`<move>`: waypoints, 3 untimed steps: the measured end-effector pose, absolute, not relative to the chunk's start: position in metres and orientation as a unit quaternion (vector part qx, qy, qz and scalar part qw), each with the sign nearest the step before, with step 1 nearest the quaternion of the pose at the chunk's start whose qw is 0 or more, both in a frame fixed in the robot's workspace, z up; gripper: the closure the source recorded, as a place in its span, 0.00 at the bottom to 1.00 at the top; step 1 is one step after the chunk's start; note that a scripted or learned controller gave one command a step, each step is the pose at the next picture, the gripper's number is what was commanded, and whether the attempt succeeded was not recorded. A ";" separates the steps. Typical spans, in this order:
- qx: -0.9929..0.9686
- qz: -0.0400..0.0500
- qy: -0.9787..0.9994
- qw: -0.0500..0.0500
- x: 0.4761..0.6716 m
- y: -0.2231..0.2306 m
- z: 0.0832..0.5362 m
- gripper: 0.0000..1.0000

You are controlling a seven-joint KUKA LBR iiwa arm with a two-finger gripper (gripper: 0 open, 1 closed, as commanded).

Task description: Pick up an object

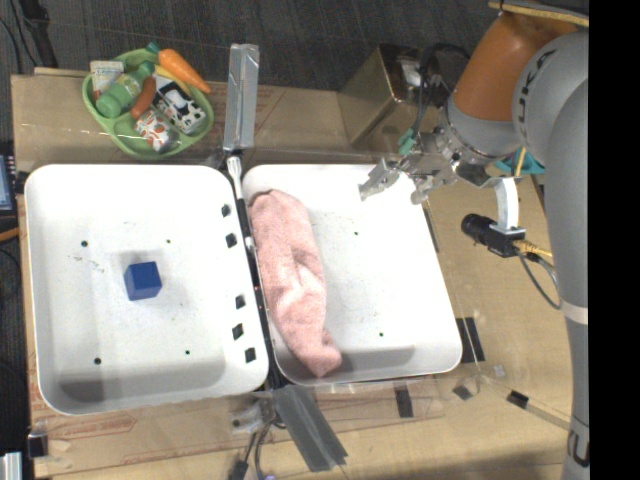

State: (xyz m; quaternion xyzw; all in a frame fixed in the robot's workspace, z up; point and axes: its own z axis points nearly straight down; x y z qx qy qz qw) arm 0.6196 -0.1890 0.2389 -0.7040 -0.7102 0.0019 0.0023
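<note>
Along the near edge of the counter, bare wood shows with strips of black tape and a grey bracket between the two bins. Left bin: white, shallow, holding one blue cube left of centre, flat on the floor and clear of the walls. Right bin: white, holding a pink towel bunched lengthwise along its left wall, running from the far end nearly to the near end. Above the far right corner of that bin hangs the claw, its fingers spread apart, nothing between them, well apart from the towel. Behind it, the grey arm with its orange band. Farther back, a green bowl of toy food stands at the counter's far left. Beyond lies dark floor. No legible writing.
</note>
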 end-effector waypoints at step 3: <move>-0.576 0.002 -0.818 0.002 0.591 -0.116 0.101 1.00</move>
